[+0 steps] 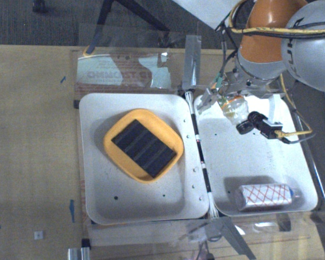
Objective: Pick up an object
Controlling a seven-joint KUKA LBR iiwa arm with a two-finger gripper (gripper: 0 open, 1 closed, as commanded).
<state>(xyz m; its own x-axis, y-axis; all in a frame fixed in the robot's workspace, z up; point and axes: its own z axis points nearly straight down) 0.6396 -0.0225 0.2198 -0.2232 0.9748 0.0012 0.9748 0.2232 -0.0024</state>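
Camera view has the end effector (228, 99) low over the far corner of the right bin (249, 161), grip state impossible to call, so it's the approach stage, and next it likely needs lining up over the bottle (265, 195) by the near wall.

White bins (135, 199) look matt plastic; yellow dish (157, 122) smooth.

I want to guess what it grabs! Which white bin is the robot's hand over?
The bin holding the bottle, on the picture's right; the gripper is over its far corner. The other bin holds the yellow dish.
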